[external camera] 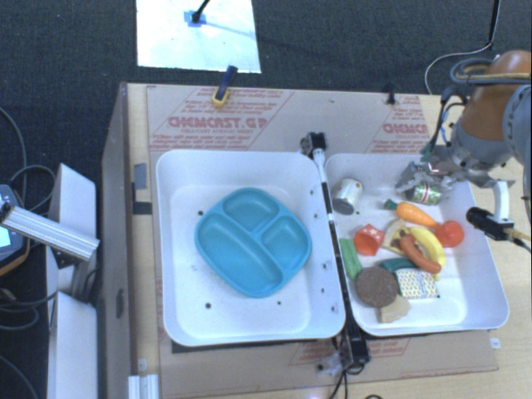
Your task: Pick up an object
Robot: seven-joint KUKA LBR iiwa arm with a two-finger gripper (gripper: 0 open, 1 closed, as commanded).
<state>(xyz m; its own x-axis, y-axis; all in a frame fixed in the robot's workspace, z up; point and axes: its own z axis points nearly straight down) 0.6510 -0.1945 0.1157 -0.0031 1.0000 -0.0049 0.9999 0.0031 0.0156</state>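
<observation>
My gripper (422, 175) hangs over the back right part of the right bin (486, 310), on the grey arm coming in from the right. Directly beneath and in front of it lies a green and silver can (428, 194); whether the gripper touches it I cannot tell. In front of the can are an orange carrot (416, 214), a red tomato (450, 233), a banana (427, 243) and a sausage (418, 255). A silver cup (347, 194) lies on its side at the bin's back left.
The right bin also holds a red pepper (368, 240), a green cucumber (351, 261), a brown round patty (376, 287), a checkered packet (416, 283) and a tan piece (393, 310). A blue divided plate (253, 241) lies in the left bin (179, 306).
</observation>
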